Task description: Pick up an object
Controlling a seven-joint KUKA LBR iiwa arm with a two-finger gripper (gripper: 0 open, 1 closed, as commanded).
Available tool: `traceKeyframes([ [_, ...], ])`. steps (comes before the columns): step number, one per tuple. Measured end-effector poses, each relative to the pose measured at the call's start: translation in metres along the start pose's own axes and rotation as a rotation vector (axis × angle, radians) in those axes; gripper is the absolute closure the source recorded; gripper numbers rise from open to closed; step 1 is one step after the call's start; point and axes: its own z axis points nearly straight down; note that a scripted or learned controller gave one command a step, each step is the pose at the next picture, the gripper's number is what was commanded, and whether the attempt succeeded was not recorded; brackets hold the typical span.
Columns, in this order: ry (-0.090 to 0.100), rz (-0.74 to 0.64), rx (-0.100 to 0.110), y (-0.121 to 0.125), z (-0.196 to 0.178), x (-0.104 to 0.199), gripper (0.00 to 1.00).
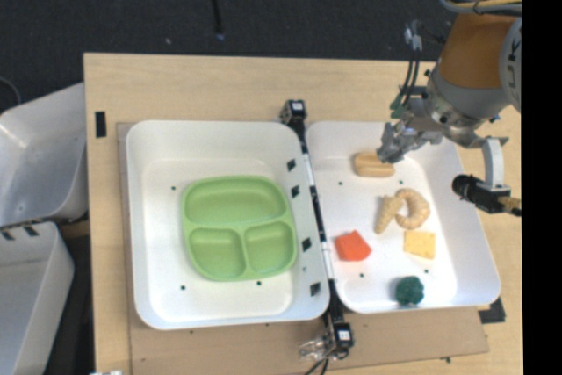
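- You have the pincer [392, 147] low over the far part of the right-hand shallow white bin [470, 272], right at the right end of the small tan, bread-roll-shaped piece [372, 165].
- You cannot tell from this angle whether its tips are spread or closed, nor whether they touch the roll.
- Nearer you in that bin lie a curled tan croissant-shaped piece [403, 209], a yellow cheese-like wedge [420, 243] just beside it, an orange-red block [352, 247] near the centre divider, and a dark green round lump [408, 290] at the near edge.
- The left-hand white bin [145, 277] holds a light green plastic plate with three compartments [238, 227].
- Both bins sit side by side on the pale wooden table [176, 83].
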Motion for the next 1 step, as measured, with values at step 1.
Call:
traceKeyframes([
  [1,-0.001,0.002,0.001,0.0164,0.0131,0.0503,1.00],
])
